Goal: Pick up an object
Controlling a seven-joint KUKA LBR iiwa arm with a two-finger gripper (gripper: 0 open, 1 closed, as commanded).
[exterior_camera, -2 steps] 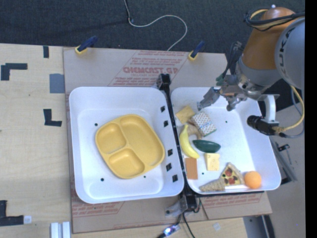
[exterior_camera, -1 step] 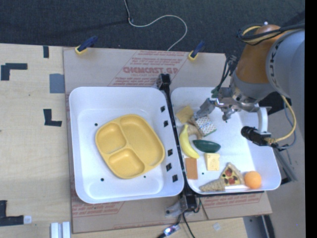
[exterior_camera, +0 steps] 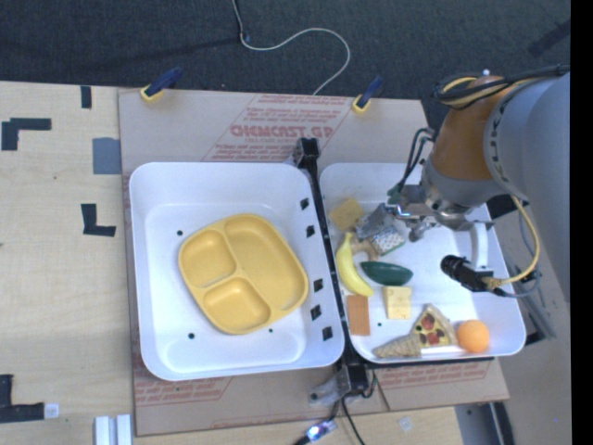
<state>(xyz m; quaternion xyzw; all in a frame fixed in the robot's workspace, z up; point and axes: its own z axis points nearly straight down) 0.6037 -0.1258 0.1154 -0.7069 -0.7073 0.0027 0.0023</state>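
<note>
The pizza slice [exterior_camera: 431, 326] and orange [exterior_camera: 473, 336] lay at the bottom of the right bin [exterior_camera: 505, 290]. The claw [exterior_camera: 394, 221] hung low over the food near the banana [exterior_camera: 350, 269]. I could not tell if it was spread or pinching. Next, it probably needed to close and lift.

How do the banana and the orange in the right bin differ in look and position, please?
The banana is long, curved and yellow; the orange is round and orange. The banana lies along the bin's left wall; the orange sits near the lower right corner, beside the pizza slice. Both rest in the same white bin.
</note>
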